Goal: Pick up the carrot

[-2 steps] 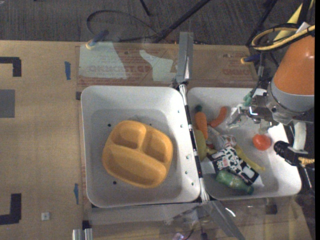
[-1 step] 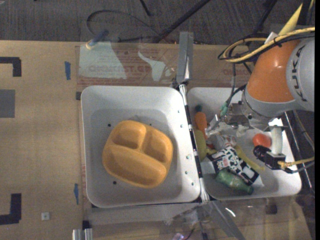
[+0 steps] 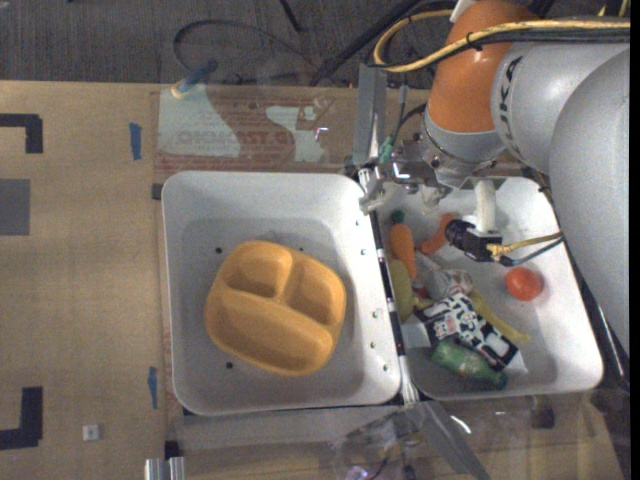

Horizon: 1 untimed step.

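Carrot (image 3: 402, 248) is lying at the left edge of the right bin (image 3: 560, 358), while the gripper (image 3: 440, 193) is hanging just above it, grip state impossible to tell from here.

Orange carrot (image 3: 402, 247), yellow tray (image 3: 276, 307), white bins (image 3: 190, 268)

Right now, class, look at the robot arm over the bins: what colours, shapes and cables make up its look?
The arm has fat, rounded light-grey segments, with dark lettering on one of them. A glossy orange band sits above the wrist. A yellow cable and dark ones loop along it. The gripper end is a cluster of small metal and black parts.
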Motion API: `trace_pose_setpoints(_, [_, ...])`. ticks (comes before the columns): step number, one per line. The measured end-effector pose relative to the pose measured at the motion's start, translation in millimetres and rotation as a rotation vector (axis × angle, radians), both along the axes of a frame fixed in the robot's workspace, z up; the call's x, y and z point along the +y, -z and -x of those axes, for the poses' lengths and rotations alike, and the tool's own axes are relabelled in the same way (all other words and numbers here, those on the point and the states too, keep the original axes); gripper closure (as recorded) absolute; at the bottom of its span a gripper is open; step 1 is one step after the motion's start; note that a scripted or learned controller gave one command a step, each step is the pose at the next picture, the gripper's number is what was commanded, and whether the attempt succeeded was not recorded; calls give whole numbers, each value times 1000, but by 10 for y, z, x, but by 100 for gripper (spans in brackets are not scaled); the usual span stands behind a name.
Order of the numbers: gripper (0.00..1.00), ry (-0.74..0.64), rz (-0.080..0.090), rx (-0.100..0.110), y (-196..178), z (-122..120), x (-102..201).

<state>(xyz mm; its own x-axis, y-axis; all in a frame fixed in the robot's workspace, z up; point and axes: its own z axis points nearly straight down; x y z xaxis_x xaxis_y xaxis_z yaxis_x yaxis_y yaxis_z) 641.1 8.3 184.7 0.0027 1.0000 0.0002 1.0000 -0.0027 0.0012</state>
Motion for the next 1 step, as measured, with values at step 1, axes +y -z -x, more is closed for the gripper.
trace_pose_setpoints(1, [0,-360,-1,3,2,1055,-73])
